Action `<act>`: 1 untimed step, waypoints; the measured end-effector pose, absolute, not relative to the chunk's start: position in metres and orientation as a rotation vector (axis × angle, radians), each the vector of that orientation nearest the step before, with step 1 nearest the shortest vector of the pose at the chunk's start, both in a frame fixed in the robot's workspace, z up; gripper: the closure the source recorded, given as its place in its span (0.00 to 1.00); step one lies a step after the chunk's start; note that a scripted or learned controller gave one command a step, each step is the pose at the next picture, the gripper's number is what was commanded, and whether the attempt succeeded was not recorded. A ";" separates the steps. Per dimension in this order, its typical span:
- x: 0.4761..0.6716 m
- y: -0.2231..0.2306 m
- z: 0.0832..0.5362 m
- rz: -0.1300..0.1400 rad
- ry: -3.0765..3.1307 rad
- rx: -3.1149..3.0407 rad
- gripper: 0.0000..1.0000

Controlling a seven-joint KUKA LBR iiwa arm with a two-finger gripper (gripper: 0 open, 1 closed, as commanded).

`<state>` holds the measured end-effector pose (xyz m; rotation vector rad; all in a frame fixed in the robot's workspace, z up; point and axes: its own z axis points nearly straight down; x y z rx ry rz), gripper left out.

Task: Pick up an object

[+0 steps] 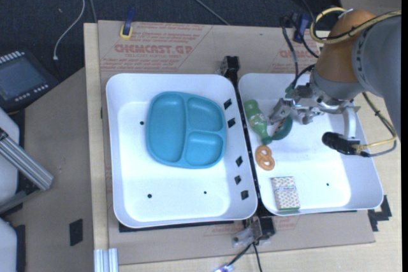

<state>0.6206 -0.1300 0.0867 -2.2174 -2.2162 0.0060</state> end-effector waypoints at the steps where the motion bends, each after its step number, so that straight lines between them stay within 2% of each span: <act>1: 0.621 -0.130 0.085 0.002 -2.219 -2.220 0.00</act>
